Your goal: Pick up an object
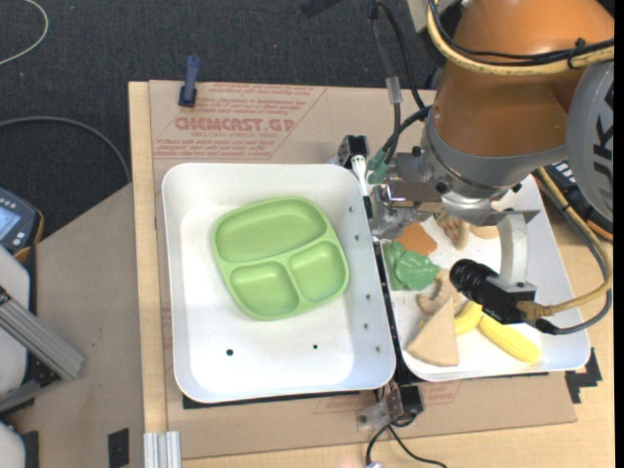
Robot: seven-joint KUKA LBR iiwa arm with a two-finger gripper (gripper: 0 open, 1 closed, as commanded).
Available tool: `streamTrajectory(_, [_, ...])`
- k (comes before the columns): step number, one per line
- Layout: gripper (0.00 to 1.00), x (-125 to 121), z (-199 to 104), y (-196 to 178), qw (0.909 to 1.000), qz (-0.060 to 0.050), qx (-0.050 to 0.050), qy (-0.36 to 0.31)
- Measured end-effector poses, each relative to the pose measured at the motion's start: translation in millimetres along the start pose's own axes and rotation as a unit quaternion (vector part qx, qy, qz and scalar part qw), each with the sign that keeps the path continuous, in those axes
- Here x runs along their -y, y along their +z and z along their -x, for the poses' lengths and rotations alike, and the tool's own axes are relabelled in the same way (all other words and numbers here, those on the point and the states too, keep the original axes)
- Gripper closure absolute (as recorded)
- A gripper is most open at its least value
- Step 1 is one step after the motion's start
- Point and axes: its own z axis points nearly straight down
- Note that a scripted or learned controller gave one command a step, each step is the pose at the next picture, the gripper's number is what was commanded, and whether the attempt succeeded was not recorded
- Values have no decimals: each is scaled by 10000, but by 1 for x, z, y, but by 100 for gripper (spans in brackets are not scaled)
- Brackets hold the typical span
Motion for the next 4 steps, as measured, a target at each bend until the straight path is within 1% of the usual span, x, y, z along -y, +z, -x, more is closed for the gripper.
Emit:
streamTrajectory(1, [100,-1,4,-9,10000,6,17,35])
streamTrajectory(2, [100,7,-59,-86,10000,27,-10,3])
streamTrajectory(3, [100,6,-56,-92,10000,0,13,29])
streamTrajectory(4, [100,-7,-58,3,10000,-73,34,50])
